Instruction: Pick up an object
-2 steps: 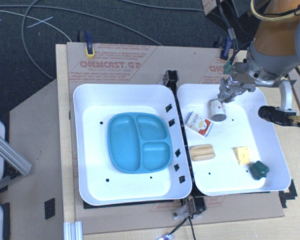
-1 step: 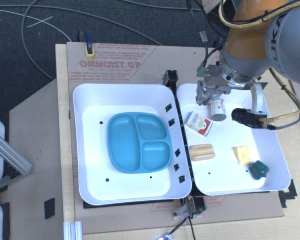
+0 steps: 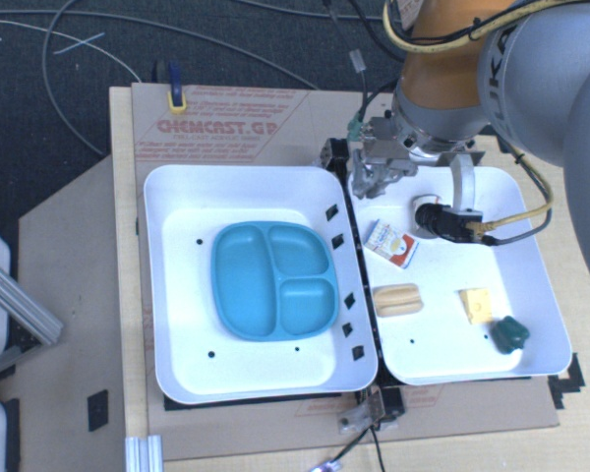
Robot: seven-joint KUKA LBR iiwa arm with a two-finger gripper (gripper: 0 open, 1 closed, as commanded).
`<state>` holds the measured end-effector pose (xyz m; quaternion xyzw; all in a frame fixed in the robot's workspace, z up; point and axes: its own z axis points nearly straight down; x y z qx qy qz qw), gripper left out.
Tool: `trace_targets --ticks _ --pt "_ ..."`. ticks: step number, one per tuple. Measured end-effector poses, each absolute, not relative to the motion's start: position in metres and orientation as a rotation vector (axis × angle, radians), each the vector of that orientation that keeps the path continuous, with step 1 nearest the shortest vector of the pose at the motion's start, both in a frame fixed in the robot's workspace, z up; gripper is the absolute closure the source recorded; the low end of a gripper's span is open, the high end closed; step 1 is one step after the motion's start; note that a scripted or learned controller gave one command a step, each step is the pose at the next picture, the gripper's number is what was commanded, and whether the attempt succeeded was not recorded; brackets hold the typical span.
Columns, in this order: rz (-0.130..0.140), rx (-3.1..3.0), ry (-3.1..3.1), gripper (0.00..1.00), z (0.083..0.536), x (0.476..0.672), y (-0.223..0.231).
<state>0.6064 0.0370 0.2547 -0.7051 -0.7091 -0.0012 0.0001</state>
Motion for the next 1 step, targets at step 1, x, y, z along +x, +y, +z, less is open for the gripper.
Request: trace_targets --ticks 1 --pt "0.003 -2.215 -2.224 1.0 0.2375 0.6088 0.082"
